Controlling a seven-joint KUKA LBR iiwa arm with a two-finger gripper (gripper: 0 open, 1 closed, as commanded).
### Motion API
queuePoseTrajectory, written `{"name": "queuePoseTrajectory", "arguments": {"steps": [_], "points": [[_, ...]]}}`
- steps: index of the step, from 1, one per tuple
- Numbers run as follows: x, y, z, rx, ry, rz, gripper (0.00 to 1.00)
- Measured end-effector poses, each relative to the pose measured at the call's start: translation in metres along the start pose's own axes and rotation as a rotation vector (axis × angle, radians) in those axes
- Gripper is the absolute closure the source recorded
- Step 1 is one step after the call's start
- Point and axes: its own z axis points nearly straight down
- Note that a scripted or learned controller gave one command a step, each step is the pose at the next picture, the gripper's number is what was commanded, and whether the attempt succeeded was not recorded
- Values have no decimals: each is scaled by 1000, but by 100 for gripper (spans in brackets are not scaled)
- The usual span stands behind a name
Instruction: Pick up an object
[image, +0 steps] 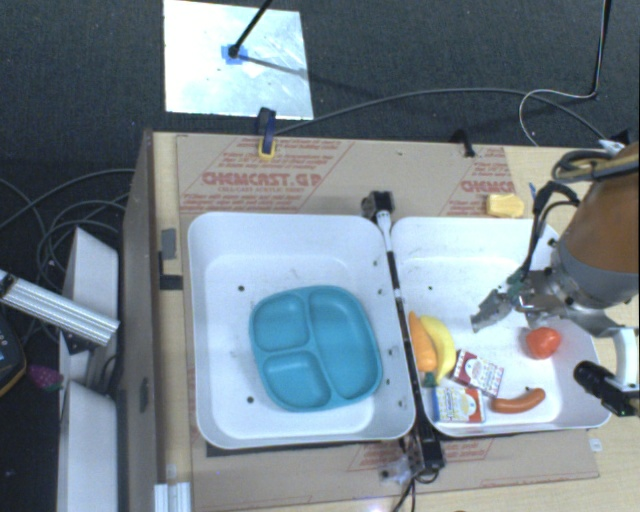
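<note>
the arm comes in from the right side of the frame, and its gripper (492, 308) hangs over the right bin (450, 245), near the middle of it. i cannot tell if the fingers are spread or pressed together; nothing shows between them. the objects lie in the lower part of this bin: a banana (439, 343) and an orange carrot-like piece (423, 347) by the left wall, a small carton (478, 374) and a second small pack (458, 404) near the front, a sausage (518, 401) at lower right, and a tomato (541, 342) just right of the gripper. the left bin (230, 250) holds a blue divided plate (314, 346). a yellow block (505, 206) lies on the bench (300, 170) above the right bin.
</note>
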Motion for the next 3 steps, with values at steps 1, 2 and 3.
{"name": "queuePoseTrajectory", "arguments": {"steps": [1,2,3], "points": [[13,14,95,3,1,2,0],[11,8,136,-14,-17,12,0],[15,8,127,-7,-6,6,100]]}}
